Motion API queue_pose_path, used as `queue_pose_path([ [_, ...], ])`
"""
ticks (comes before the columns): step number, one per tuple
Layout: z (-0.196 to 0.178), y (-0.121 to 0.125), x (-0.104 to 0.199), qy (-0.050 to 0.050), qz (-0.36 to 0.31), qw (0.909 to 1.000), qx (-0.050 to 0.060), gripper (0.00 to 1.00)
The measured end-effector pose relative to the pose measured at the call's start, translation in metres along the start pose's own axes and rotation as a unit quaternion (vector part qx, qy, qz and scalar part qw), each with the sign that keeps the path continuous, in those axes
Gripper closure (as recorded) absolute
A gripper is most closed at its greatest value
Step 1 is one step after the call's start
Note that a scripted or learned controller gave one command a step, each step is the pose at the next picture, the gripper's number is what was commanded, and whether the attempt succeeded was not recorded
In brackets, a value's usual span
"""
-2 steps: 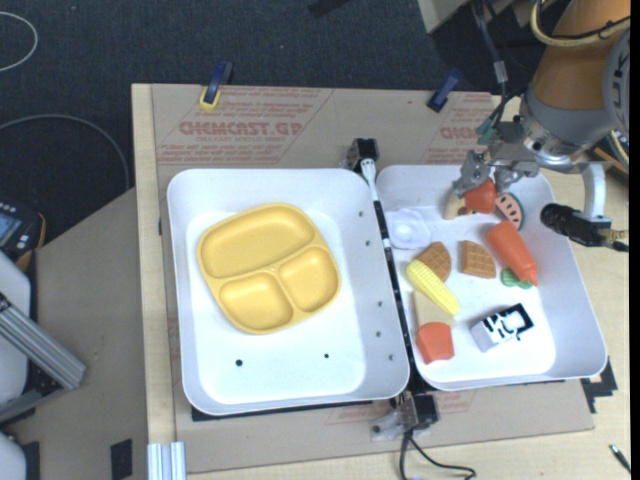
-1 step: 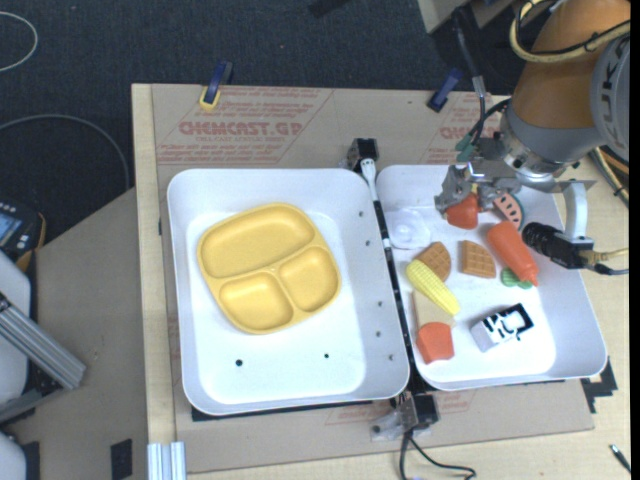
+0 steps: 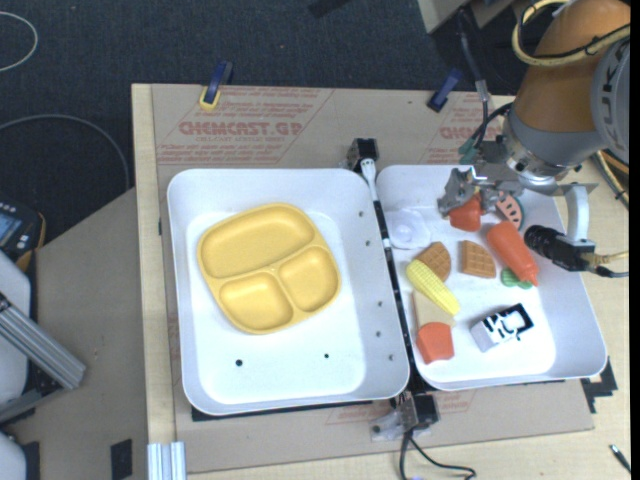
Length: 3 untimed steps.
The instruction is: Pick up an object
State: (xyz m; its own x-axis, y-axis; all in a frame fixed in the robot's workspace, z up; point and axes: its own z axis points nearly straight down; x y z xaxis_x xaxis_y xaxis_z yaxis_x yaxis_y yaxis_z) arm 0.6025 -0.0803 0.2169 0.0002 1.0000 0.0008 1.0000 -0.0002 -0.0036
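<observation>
Two white bins sit side by side on the bench. The left bin point(image 3: 200, 368) holds a yellow divided plate point(image 3: 268, 266) with three compartments, lying a little toward the bin's 11 o'clock.

The right bin point(image 3: 570, 353) carries the small things. Near its middle lie two waffle pieces, one point(image 3: 435, 260) at about 9 o'clock of the other point(image 3: 478, 260), just beside it. A yellow corn cob point(image 3: 432, 288) lies slanted, touching the first waffle piece at its 6 o'clock. A red-orange block point(image 3: 435, 341) sits at the corn's 6 o'clock, and a small black-and-white box point(image 3: 503, 326) lies near the block, at its 3 o'clock. A carrot point(image 3: 511, 251) (green end pointing to 5 o'clock) lies slanted at 3 o'clock of the waffles.

The gripper point(image 3: 466, 200) hangs over the bin's 12 o'clock area, at the end of the grey arm with the orange band point(image 3: 570, 63). A small red piece point(image 3: 465, 216) shows right under its fingertips, touching or nearly so; whether the fingers pinch it, I cannot tell. A round red slice point(image 3: 510, 208) peeks out at the gripper's 3 o'clock.
</observation>
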Motion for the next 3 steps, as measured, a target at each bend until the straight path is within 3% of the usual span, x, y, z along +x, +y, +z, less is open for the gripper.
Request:
queue_pose_path([
  [1,-0.016,0.000,0.000,-0.001,0.000,1.0000,-0.004,1.00],
  [2,-0.006,0.017,-0.002,-0.001,-0.001,1.0000,-0.003,1.00],
  [3,0.002,0.007,-0.006,0.000,0.000,1.0000,0.000,1.00],
])
